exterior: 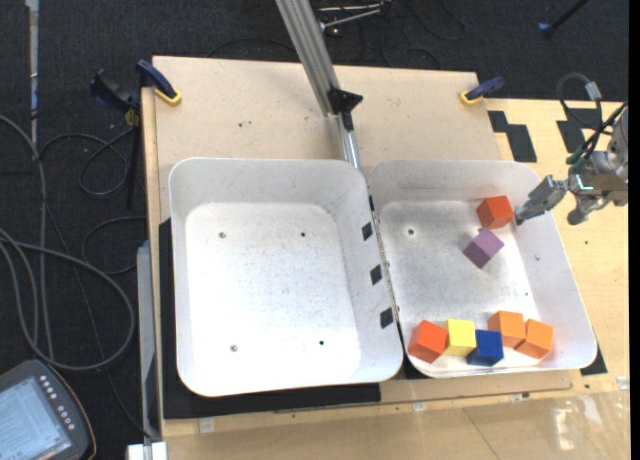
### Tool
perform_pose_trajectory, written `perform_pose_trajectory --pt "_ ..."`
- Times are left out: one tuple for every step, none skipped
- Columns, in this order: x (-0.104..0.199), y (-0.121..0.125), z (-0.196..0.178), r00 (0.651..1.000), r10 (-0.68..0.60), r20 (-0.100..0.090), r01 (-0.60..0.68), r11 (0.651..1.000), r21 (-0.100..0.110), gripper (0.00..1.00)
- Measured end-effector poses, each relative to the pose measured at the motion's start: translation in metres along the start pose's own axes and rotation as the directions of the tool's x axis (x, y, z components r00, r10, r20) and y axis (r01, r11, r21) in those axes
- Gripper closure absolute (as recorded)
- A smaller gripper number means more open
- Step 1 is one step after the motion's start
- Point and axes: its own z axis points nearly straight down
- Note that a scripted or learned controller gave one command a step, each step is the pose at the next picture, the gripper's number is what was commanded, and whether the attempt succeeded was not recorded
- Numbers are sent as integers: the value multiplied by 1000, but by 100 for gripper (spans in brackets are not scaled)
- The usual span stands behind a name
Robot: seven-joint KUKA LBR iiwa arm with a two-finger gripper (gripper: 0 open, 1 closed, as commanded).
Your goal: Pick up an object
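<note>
Gripper [548,216] is hanging over the right wall of the right bin [432,273], coming in from the right edge, and its two fingers look spread apart with nothing between them, so it's not carrying anything. Now going left to right: bottom left corner has a grey handheld screen [30,418] on the dark floor, with black cables [70,248] looping above it. Then the wooden bench [260,113], with a blue and yellow clamp [160,83] on its far left corner. The left bin [176,248] sits on it, white with fine dark speckles on the floor. A slanted metal pole [305,28] runs down from the top to where the two bins meet, and a few black tape marks [376,273] sit along that seam. In the right bin, five cubes line up along the near wall: a red-orange cube [429,340], a yellow cube [461,335], a blue cube [488,347] and then two orange cubes [509,327] [538,337], all pretty much touching. Further back there's a purple cube [484,247] on its own, and just behind it to the right a lone orange cube [494,212], which sits right next to the left fingertip, near but I can't tell if it touches. A second clamp [482,90] is on the bench's far right corner.
</note>
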Motion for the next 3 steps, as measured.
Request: perform_pose_trajectory --pt "0 1 -2 1000 -1 1 1 1000 -4 0" --pt "-1 2 41 1000 2 0 -2 1000 0 0" --pt "-1 0 84 1000 2 0 -2 1000 0 0"
